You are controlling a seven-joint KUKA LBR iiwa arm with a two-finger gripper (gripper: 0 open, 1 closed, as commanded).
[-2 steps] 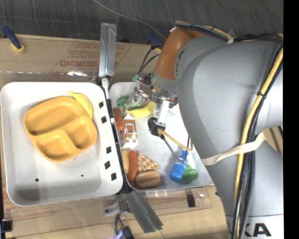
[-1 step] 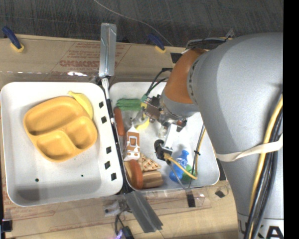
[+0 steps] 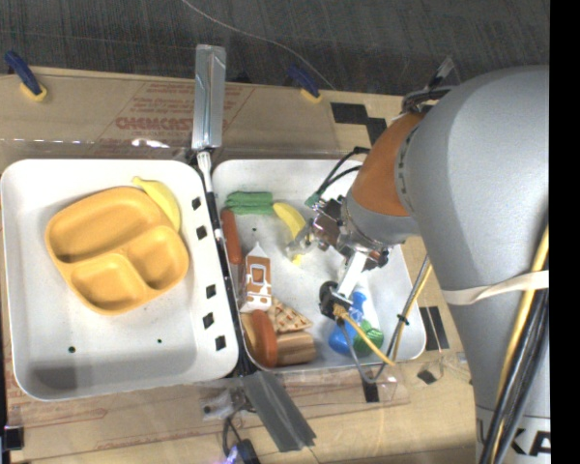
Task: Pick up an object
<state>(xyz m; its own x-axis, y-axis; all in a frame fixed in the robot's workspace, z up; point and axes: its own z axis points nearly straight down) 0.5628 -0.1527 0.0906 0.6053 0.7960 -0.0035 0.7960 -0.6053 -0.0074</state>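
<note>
Yellow plastic banana (image 3: 288, 217): lies in the right white bin (image 3: 271, 174), toward its far edge and about midway between its side walls. We take it as the likeliest pick.
Robot: the grey arm's gripper (image 3: 309, 238) hangs low in the same bin, just beside the banana on its near side. We cannot tell whether it is open or closed, and we see nothing held in it.
Neighbours: a green rod-shaped toy (image 3: 248, 201) sits toward the far left corner, near the banana. A red-brown toy sausage (image 3: 231, 235) runs along the left wall, and a white-and-orange carton (image 3: 257, 276) lies just inside it.
Risk, miss: the gripper looks offset from the banana's middle, so we judge that a close could catch only its tip, or air.
Risk, slip: the curved, smooth shape may roll or squirt out under a pinch.
Risk, clutter: a sideways correction could nudge the green rod-shaped toy or the white-and-orange carton. A push toward the far edge could pin the banana against the wall.
</note>
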